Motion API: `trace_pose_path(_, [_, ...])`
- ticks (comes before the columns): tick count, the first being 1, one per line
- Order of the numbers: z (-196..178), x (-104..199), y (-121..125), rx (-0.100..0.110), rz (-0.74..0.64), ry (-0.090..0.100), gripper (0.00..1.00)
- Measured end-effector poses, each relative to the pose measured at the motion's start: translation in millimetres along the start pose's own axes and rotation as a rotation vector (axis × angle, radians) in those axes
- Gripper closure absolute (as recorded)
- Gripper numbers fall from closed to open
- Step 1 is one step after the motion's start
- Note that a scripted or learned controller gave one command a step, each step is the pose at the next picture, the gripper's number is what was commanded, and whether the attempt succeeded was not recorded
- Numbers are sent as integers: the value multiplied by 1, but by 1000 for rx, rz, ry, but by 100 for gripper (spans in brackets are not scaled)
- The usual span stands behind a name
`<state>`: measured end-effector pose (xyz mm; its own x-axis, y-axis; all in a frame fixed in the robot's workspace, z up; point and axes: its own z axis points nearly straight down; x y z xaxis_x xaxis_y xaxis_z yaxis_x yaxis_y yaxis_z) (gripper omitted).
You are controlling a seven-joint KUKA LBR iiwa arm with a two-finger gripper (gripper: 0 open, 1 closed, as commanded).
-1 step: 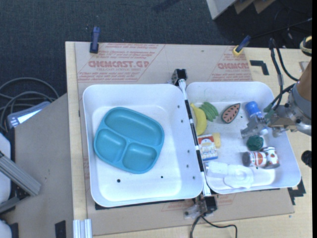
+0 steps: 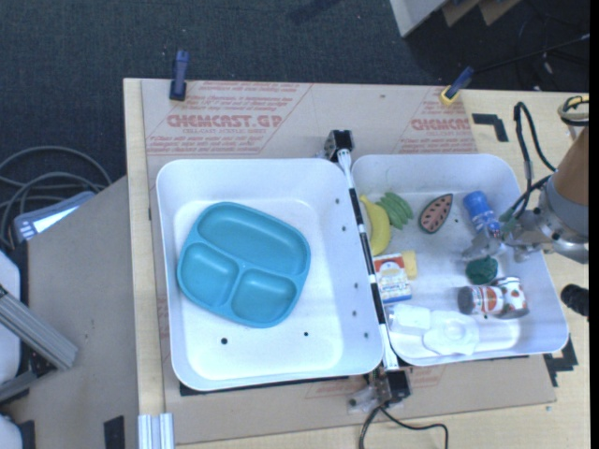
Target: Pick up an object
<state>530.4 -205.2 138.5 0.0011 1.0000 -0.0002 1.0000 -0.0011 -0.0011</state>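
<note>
The right bin [image 2: 533,330] holds several small items: a yellow banana [image 2: 377,225], a green leafy piece [image 2: 397,208], a watermelon slice [image 2: 435,213], a blue bottle [image 2: 478,210], a dark green round object [image 2: 482,270], a tin can lying on its side [image 2: 491,299], a small red and white box [image 2: 393,277] and a white plastic piece [image 2: 451,332]. My gripper [image 2: 493,240] reaches in from the right and sits low between the blue bottle and the dark green round object, close to both. Nothing is seen in its grasp.
The left bin [image 2: 187,181] carries a light blue divided plate [image 2: 245,263]. A black hinge strip [image 2: 360,241] runs between the bins. Cables [image 2: 524,143] hang near the arm [image 2: 569,204] at the right edge. Two clamps [image 2: 178,73] hold the board's far corners.
</note>
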Motion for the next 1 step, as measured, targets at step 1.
trace_pose_path(1, [54,24,-19,1,-1,1,0])
